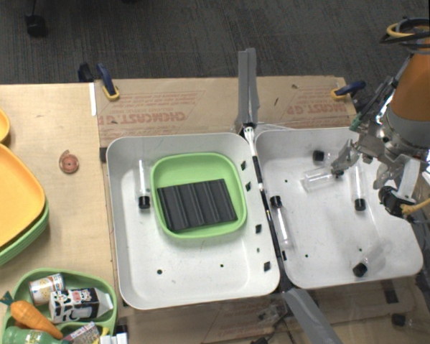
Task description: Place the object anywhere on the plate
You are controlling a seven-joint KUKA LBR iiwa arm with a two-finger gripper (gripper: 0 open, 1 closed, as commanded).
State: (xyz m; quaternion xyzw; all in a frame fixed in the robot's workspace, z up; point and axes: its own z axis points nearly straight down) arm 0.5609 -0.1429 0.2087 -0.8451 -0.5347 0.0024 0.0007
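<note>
My tool (342, 164) is over the right bin (392, 266), upper right part; can't tell its state. Nearest object is a clear tube (317, 178), touching or just left of the tool, long axis roughly left-right. Green plate (162, 179) sits in the left bin (124, 230), well left of me, across the divider.

Robotics lab test station. Grey industrial arm (411, 100) with orange band reaching in over two shallow white bins (124, 230) side by side on a cardboard-covered worktop (197, 107), cardboard held by clamps (107, 83). Dark office carpet (193, 25) beyond. Orange trays (11, 193) and a bowl of toy food (54, 316) alongside.
</note>
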